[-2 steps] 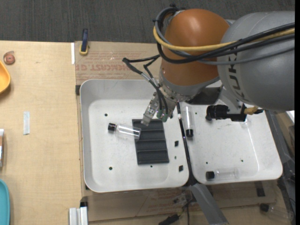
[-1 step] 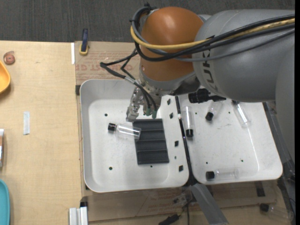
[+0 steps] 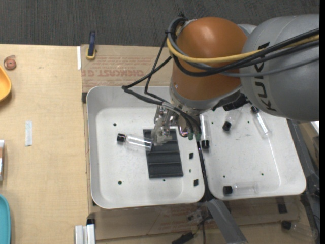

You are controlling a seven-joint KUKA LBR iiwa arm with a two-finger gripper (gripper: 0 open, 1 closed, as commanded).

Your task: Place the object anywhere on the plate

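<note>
- My gripper (image 3: 164, 130) hangs just left of the frame's centre, below the orange band (image 3: 208, 55) of my wrist. It sits over the upper edge of the plate (image 3: 165, 161), which suits either a pick or a release there. The wrist and cables mask it, so I cannot tell how my jaws stand, and I see nothing held between them.
- The plate is a black ribbed rectangle lying flat on the floor of the left bin (image 3: 101, 187), slightly right of that bin's middle. Its ribbed face is bare below my gripper, which leaves free room for a placement.
- The task's thing, as I judge it, is the clear vial (image 3: 136, 142) with its black cap pointing to the left of the frame. It lies on its side on the left bin's floor, and its clear end reaches the plate's upper left corner, just beside my gripper. I cannot tell whether that end rests on the plate or merely touches it. By this reading the placement is not yet done.
- The right bin (image 3: 284, 187) holds several similar vials:
  - a capped vial (image 3: 227, 124) near its upper left;
  - a clear tube (image 3: 260, 124) at its upper middle;
  - a long vial (image 3: 239, 189) along its lower wall;
  - a vial (image 3: 204, 136) against the wall between the bins.
</note>
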